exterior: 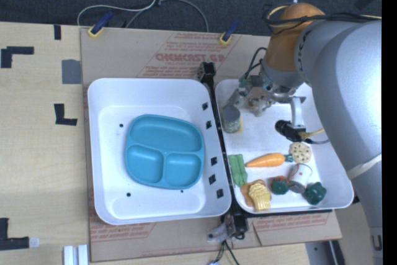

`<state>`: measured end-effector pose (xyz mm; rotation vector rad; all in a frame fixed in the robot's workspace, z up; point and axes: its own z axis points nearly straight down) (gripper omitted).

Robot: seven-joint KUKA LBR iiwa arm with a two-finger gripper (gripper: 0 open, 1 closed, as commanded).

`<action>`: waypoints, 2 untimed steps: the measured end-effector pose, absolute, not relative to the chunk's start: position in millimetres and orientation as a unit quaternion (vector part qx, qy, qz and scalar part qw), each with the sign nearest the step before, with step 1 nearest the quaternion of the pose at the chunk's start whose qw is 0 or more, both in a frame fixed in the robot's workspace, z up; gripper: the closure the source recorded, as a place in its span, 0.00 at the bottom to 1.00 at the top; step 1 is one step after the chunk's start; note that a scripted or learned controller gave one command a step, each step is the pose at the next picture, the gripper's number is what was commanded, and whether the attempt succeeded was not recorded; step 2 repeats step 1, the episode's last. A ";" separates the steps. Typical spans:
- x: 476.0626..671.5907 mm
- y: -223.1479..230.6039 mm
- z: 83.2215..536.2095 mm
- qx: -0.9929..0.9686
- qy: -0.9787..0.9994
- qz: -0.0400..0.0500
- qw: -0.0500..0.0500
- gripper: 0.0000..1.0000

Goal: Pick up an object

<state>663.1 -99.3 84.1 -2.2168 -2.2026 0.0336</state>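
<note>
Left bin (99,152) holds a blue divided plate (164,151); right bin (335,164) has the pickable toys, with a grey-green cylinder (231,119) at its left wall and carrot (267,161), corn cob (260,194) and others bunched near the front. Claw (257,99) sits low just right of the cylinder; risk, as I judge it, of knocking it against the wall or closing on nothing. Wrist and cabling mask the claw, so whether it is spread or pinching cannot be told.

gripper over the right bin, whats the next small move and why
Probably a short drop straight down: the gripper sits at the far end of the right white bin, just right of the small grey-green can, while the orange carrot lies nearer the camera.
</note>
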 end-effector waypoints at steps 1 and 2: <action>663.2 -100.1 84.0 -0.709 -0.705 0.010 0.009 0.00; 663.2 -100.1 84.0 -0.709 -0.705 0.010 0.009 0.00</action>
